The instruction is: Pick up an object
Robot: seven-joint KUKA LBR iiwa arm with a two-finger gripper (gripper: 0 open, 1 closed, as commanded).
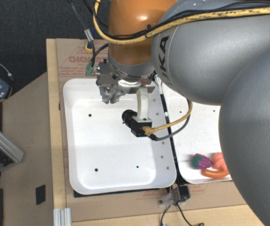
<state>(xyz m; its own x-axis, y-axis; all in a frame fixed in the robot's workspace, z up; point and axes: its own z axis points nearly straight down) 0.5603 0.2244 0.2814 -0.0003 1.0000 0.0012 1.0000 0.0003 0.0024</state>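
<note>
Grey arm (pixel 219 46) over two white bins, reaching in from the right.

Blocks much of the right bin (pixel 198 121) with its bulk; hangs its orange band (pixel 135 18) and wrist above the far edge of the left bin (pixel 111 173). Carries a yellow cable (pixel 172 124) looping down to a black fitting (pixel 134 124) over the left bin's floor. Gripper (pixel 110 95) poised just above the left bin's far side, fingers too foreshortened to tell how far apart, nothing seen between them. Purple grape bunch (pixel 201 161), orange piece (pixel 218 160) and orange-red strip (pixel 215 173) clustered touching at the right bin's near edge, well apart from the gripper.
</note>
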